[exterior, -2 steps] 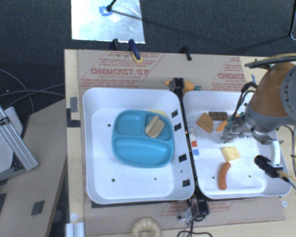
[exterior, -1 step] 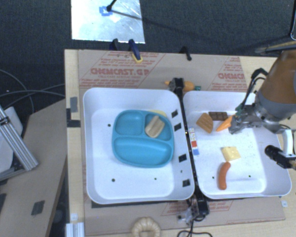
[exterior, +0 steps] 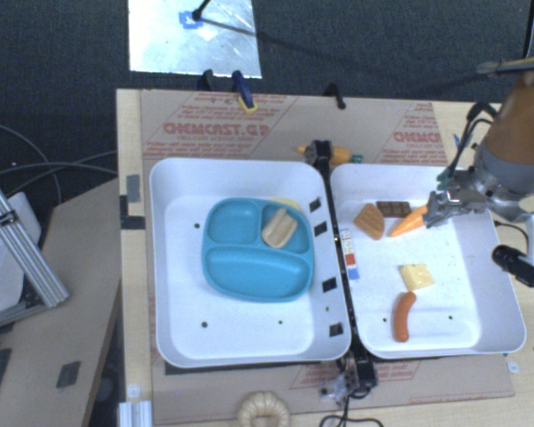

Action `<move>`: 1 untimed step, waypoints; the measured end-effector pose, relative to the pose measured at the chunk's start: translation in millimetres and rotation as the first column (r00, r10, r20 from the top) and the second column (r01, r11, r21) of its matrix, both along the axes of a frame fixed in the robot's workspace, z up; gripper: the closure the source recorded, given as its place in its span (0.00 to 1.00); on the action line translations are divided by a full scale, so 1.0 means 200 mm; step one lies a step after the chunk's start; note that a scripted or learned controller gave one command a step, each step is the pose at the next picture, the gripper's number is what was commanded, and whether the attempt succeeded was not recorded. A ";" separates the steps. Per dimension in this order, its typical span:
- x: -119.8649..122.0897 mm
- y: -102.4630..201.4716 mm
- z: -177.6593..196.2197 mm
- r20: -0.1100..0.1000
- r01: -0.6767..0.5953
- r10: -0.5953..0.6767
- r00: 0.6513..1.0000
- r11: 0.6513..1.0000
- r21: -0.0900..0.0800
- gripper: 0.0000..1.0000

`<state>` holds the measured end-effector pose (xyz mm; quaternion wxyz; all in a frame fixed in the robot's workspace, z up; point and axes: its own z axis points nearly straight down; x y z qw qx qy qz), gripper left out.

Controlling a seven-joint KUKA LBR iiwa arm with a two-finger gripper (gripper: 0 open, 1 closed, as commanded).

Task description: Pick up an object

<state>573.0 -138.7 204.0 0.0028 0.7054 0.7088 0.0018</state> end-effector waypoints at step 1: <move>0.01 0.00 0.11 -0.002 0.000 0.000 1.000 1.000 0.001 1.00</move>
